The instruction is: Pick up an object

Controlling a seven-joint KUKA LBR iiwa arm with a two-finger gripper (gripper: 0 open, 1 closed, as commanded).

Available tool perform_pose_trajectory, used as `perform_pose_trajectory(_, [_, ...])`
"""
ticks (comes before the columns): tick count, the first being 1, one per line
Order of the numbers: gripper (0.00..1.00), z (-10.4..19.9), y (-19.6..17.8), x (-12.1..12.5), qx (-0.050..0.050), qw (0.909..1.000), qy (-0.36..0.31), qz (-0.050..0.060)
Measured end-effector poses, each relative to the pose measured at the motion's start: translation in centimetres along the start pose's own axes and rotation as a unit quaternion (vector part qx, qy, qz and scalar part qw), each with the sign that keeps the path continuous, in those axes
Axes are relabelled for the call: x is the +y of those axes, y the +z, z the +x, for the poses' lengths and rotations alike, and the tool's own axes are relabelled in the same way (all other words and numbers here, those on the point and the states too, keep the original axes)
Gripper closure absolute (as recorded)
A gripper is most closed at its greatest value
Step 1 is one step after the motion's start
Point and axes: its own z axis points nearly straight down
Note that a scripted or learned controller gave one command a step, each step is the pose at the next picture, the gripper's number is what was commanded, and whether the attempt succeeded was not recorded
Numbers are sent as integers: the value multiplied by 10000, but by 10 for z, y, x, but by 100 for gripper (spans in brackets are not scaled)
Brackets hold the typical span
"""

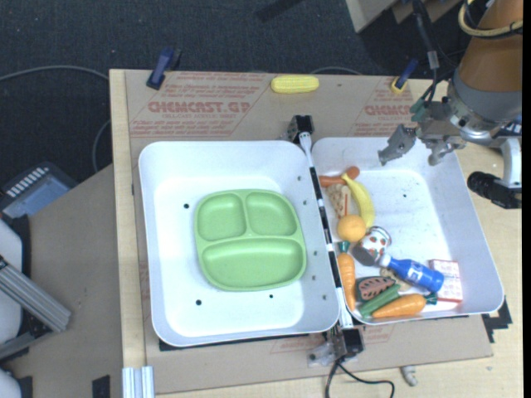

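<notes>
Right bin (465, 214): banana (358, 196) lies below-left of open hand (417, 148).

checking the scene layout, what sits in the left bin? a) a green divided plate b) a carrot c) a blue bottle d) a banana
a, the green divided plate lies alone in the left bin; the banana, blue bottle and carrots are in the right bin.

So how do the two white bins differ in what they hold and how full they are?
The left bin holds one thing, a green divided plate lying flat near its middle. The right bin holds a pile of small toys, among them a banana and a blue bottle, crowded along its left and lower sides. Both are shallow, white and level.
</notes>
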Motion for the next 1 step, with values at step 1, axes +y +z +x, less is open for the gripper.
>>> perform_pose_trajectory(1, [0,18,151,2,-1,10000,-1,-5])
